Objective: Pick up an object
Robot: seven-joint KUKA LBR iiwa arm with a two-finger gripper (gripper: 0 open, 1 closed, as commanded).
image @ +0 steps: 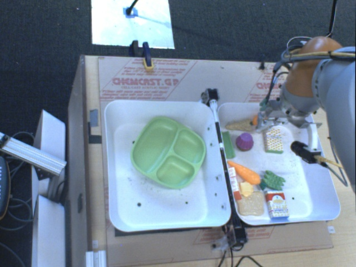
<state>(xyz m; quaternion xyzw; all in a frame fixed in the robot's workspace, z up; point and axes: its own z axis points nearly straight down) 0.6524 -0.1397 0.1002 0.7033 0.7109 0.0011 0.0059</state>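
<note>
Looking down at a slant on the worktop and counting two shallow white bins side by side, a left bin and a right bin. Finding one thing in the left bin: a light green plate with three compartments, lying flat around the centre.

Counting one of each kind in the right bin. Spotting one tan wedge at 11 o'clock, one purple ball at 10 o'clock just beside it, and one green stick lying along the 9 o'clock wall. Noting one orange carrot at 9 o'clock, slanting toward the centre, and one dark green leafy piece just off its tip. Noting also one small yellow cube at 8 o'clock, one toast slice at 7 o'clock touching it, and one red-and-white box at 6 o'clock just beside the toast slice.

Seeing one pale cracker at 12 o'clock in the right bin: squarish, cream-coloured, covered in a grid of small greenish dots, lying flat and turned a little askew, apart from the ball.

Following the grey arm in from 3 o'clock, orange band above the wrist. Finding the pincer hanging at the cracker's 12 o'clock edge, very close over it; not being able to tell whether released or clenched.
</note>
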